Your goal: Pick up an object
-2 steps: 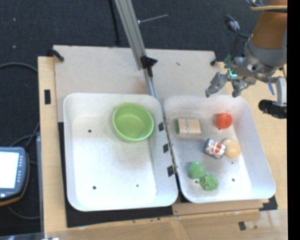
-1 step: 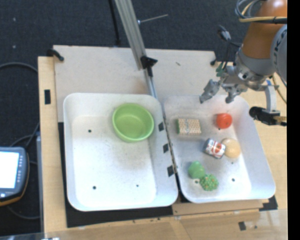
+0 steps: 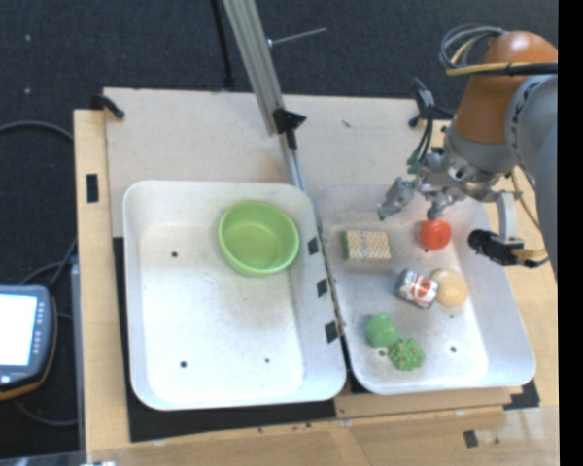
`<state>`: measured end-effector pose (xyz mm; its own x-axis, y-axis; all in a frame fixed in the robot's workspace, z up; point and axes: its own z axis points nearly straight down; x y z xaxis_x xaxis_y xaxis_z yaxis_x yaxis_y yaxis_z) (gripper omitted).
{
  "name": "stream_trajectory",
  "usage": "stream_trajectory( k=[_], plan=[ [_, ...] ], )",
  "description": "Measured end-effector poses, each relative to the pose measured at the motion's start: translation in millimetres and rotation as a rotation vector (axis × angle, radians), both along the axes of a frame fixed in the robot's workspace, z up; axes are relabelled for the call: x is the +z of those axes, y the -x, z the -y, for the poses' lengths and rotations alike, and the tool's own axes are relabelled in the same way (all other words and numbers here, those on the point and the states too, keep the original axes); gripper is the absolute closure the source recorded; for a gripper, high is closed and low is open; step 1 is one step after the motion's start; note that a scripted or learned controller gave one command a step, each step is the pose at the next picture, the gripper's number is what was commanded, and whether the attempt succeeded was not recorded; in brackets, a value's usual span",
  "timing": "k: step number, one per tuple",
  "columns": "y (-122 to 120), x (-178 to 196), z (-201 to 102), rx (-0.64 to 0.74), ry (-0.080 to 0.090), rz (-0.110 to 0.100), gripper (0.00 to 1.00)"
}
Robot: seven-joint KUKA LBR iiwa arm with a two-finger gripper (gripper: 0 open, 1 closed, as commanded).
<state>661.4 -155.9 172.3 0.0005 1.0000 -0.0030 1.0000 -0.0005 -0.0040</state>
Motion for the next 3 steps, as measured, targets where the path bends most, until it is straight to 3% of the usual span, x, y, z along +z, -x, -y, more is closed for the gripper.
stream_trajectory(
  k=[1,2,3],
  plan=[
    [8,-59,8,0.0,0.0,-0.001,0.0],
    [5,-43,9,-0.001,0.0,0.009,1.0],
    [14,11,10,-0.002,-0.002,0.01,1.0]
  ],
)
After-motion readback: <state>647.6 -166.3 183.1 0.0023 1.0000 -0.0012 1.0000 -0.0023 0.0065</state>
